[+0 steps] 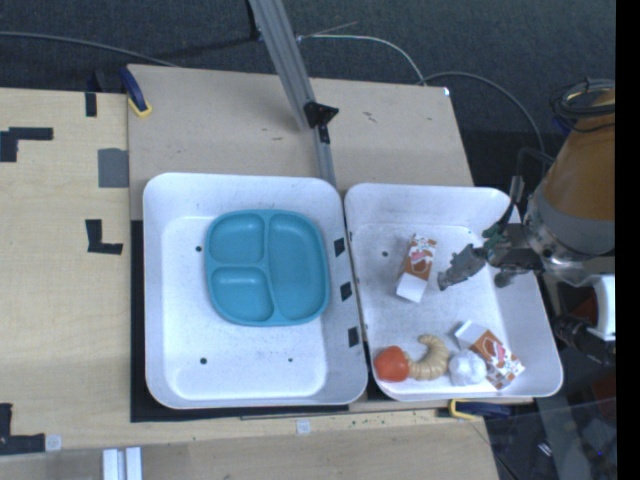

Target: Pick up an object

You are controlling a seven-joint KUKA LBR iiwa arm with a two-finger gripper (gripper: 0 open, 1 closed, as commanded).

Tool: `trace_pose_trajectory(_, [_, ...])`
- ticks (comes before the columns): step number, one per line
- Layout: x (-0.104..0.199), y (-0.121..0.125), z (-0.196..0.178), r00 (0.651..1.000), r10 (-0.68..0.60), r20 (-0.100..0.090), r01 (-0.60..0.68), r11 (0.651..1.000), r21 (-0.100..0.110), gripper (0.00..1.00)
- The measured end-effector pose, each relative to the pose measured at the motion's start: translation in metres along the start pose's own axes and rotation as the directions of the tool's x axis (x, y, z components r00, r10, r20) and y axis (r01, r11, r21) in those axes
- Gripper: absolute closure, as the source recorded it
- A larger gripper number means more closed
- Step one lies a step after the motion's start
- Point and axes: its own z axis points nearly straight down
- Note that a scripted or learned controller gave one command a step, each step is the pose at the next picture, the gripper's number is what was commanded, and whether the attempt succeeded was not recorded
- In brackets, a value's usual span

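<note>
Nothing picked yet — gripper [462,267] low over right bin [520,308], fingers apart, holding nothing. Small carton [417,265] just beside; tomato [392,364], croissant [431,358], packet [494,356] resting at front edge.

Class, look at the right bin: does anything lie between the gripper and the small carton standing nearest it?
Nothing visible does. The gripper hangs just right of the small carton, with bare floor of the right bin between them.

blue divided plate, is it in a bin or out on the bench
In a bin. The blue divided plate lies flat inside the left white bin, with the bin's white floor showing all around it.
</note>
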Motion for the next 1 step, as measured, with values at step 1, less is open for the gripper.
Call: trace_pose_trajectory(1, [-0.0001, 0.0000, 0.0000, 1.000, 0.000, 0.000, 0.000, 1.000, 0.000, 0.00])
